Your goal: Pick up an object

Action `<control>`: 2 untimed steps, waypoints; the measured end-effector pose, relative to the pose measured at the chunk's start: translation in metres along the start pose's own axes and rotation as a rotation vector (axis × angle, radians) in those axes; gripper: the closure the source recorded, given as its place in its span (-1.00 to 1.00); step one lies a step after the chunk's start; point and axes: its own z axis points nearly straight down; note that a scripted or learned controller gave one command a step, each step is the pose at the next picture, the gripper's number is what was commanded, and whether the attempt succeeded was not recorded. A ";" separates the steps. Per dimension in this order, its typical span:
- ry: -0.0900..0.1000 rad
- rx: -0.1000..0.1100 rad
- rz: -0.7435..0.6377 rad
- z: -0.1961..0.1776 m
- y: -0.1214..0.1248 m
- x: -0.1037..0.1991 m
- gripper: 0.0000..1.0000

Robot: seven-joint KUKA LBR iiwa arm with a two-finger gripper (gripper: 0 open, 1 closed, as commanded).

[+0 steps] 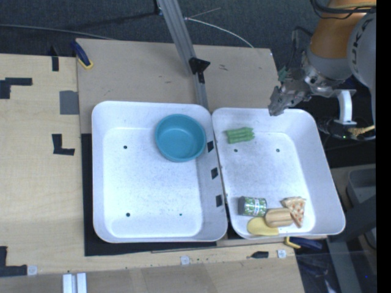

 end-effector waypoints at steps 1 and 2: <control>0.001 0.001 0.000 -0.007 -0.008 0.055 1.00; 0.000 0.002 0.001 -0.001 -0.008 0.104 1.00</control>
